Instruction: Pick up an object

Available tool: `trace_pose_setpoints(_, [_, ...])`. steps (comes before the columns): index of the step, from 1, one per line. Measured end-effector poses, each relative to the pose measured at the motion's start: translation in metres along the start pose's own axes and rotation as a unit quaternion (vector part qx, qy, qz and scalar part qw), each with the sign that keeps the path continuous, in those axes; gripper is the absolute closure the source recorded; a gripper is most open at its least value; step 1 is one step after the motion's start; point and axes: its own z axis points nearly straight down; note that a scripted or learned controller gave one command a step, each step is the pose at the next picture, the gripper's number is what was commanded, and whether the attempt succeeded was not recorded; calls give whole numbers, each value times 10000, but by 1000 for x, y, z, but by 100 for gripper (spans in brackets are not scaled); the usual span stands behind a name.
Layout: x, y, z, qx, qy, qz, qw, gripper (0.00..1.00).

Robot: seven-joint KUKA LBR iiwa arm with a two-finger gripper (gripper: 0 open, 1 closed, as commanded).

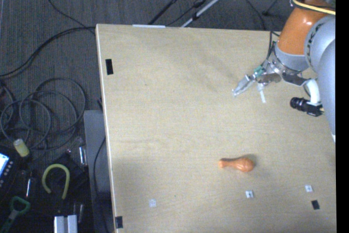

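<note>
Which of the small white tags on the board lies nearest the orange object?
The white tag just below the orange pear-shaped object. The other two lie farther off: one toward the right edge, one far left.

We can't read any text, label, brand or number here. The board [180, 117] carries a few small markers: a black tab [109, 66] near its left edge toward the far corner, another black tab [119, 221] at the near left edge, and tiny pale squares [249, 193] along the near edge. All are too small to make out any characters.
</note>
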Motion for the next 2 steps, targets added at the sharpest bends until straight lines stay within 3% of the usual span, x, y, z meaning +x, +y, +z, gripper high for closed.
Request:
trace_pose_setpoints(1, [6, 2, 19, 8, 0, -1476, 9890, 0])
trace_pose_setpoints(2, [7, 3, 9, -8, -6, -1477, 9890, 100])
